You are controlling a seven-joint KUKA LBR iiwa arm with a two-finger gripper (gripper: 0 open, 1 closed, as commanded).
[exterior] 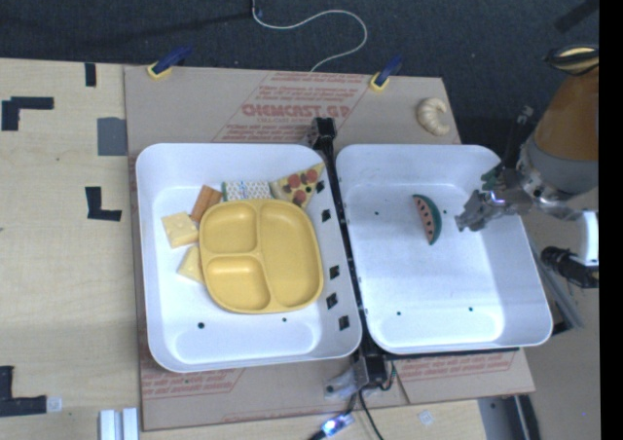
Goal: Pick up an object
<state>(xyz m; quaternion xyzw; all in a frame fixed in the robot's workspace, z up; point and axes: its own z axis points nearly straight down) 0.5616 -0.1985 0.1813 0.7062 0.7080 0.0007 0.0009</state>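
Watermelon slice lies just beside gripper (seemingly untouched).

Single fixed overhead camera, angled down on both white bins from moderate height.

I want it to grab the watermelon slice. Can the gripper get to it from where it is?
Probably yes. The watermelon slice lies alone on the right bin's bare floor, and the gripper is just beside it with nothing between them.
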